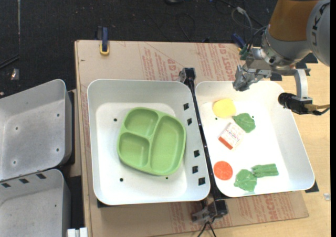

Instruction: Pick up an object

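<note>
The right bin [294, 152] holds a yellow round piece [224, 107], a green leafy piece [244, 121], a small white and red box [231, 136], an orange disc [223, 170] and two green pieces [245, 180] [265, 170] near the front. My gripper [242, 83] hangs above the bin's far edge, a little behind and to the right of the yellow piece. Nothing shows between its fingers.
The left bin [100, 105] holds a green divided tray [151, 140]. A black divider with clips [195, 126] runs between the bins. Two white lids [31, 126] lie at the far left. A blue clamp [104, 39] stands at the board's back edge.
</note>
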### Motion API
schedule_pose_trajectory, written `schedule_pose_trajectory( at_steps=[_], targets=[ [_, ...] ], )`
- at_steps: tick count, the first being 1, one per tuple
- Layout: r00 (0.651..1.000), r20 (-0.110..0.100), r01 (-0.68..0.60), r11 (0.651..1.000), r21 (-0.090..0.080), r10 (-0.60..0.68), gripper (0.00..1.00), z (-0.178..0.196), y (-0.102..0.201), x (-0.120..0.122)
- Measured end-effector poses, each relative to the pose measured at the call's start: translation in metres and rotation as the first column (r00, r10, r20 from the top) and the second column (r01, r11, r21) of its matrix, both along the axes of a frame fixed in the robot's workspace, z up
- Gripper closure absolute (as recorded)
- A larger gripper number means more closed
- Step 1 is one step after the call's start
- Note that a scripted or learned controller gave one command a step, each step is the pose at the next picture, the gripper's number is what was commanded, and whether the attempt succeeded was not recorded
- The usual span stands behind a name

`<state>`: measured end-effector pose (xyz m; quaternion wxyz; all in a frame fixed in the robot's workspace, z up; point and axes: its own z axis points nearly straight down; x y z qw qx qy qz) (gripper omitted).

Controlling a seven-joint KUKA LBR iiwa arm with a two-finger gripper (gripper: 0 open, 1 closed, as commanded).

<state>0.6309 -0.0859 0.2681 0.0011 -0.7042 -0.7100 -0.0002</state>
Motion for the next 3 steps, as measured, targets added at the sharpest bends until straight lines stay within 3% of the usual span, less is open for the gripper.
schedule_pose_trajectory(
  at_steps=[1,3],
  targets=[
    [1.0,0.0,0.001,1.0,0.0,-0.001,1.0,-0.018,0.055,-0.001],
    [1.0,0.003,0.0,1.0,-0.001,0.0,1.0,-0.012,0.164,0.001]
  ],
)
